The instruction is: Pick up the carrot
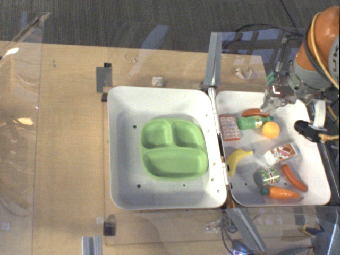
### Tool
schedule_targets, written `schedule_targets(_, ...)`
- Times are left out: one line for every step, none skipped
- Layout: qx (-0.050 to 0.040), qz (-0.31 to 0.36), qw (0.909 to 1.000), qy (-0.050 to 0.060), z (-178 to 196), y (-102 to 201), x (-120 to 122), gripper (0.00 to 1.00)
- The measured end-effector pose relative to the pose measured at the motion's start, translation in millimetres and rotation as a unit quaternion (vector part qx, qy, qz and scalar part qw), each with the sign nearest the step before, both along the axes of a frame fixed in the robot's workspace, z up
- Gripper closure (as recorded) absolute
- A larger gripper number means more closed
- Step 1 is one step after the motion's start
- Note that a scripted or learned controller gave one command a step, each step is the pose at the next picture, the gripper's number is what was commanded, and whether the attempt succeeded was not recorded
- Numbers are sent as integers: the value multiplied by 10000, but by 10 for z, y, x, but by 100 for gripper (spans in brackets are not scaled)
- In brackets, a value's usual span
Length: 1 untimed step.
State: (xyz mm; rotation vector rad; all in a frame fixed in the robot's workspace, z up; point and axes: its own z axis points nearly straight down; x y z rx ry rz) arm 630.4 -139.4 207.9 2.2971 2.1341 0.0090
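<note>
I am looking at the carrot (283,194), lying flat on its side at the near edge of the right bin (319,198), close to that bin's near right corner, its green top end pointing toward the left bin (119,142). Just behind it a small tin (267,176) is almost touching its leafy end, and a red sausage-shaped piece (294,178) is lying slantwise just beside it toward the right wall. Further back a small carton (281,153), a banana (237,160), an orange ball (271,129), a green bottle (251,122) and a flat card (229,127) are spread over the bin. The left bin is carrying a green divided plate (173,148).

I am seeing the tool (272,101) hanging over the far edge of the right bin, well apart from the carrot; how far it is open I cannot tell, and nothing is showing in it.

As I am judging it, the approach is not yet begun. I am planning to bring the tool toward the near right corner, turn it so that it closes across the carrot's narrow width, and descend at mid-body, clear of the tin and the red piece. The bin's near wall is leaving little room, so I am favouring a straight vertical drop.
</note>
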Motion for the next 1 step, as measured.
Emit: schedule_targets(-1, -1, 10000, 8, -7, -4, -4, 0)
